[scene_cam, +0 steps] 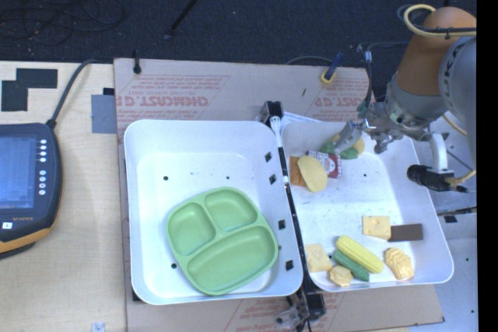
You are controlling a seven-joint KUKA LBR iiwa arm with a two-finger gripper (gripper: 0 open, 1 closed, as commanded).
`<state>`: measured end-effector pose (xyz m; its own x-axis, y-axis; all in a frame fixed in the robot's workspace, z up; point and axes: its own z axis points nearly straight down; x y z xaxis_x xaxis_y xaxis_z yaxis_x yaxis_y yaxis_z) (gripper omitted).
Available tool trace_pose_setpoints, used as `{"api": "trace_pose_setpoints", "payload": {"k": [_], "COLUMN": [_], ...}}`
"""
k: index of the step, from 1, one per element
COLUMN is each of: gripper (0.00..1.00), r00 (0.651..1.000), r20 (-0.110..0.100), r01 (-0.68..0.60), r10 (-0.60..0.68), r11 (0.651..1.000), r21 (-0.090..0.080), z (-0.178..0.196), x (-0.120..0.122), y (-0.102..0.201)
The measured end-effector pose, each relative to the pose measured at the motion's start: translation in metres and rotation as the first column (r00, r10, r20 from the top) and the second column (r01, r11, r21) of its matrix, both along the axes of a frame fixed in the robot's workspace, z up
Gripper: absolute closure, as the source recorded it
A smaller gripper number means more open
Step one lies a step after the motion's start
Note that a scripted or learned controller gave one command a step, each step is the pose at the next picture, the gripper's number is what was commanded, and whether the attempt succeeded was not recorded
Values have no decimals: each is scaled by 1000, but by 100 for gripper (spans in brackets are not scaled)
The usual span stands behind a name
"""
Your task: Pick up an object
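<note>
Toy food is scattered across the right-hand bin [436, 245], and the gripper [372, 128] is seen hanging over that bin's upper edge, right of frame centre. Whether anything is pinched there can't be told, the tips are lost in clutter. Just left of the gripper, a small green and yellow piece [348, 144] is found against the bin's upper wall, touching or nearly touching the tips, so it's judged the likeliest target. Its long axis seems to run on a diagonal, upper right to lower left, though it's partly hidden. A little further down-left, a yellow chip-shaped piece [313, 173] is lying beside a red and white item [333, 165]. Well apart, along the bin's lower edge, a corn cob [359, 253], a cheese-like square [377, 226] and a brown bar [406, 232] are spread out. In the left bin [156, 144] a green divided plate [222, 241] is sitting untouched.
</note>
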<state>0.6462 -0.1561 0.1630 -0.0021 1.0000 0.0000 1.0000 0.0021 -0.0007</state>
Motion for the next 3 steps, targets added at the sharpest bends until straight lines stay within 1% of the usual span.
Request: {"api": "trace_pose_setpoints", "payload": {"k": [1,2,3], "gripper": [0,0,100], "r00": [1000,1000,1000], "r20": [6,15,22], "r01": [2,2,5], "r10": [-2,-2,-4], "r11": [1000,1000,1000], "r21": [-1,-14,-15], "z": [-62,-70,-56], "x": [1,2,5], "y": [27,60,57]}}
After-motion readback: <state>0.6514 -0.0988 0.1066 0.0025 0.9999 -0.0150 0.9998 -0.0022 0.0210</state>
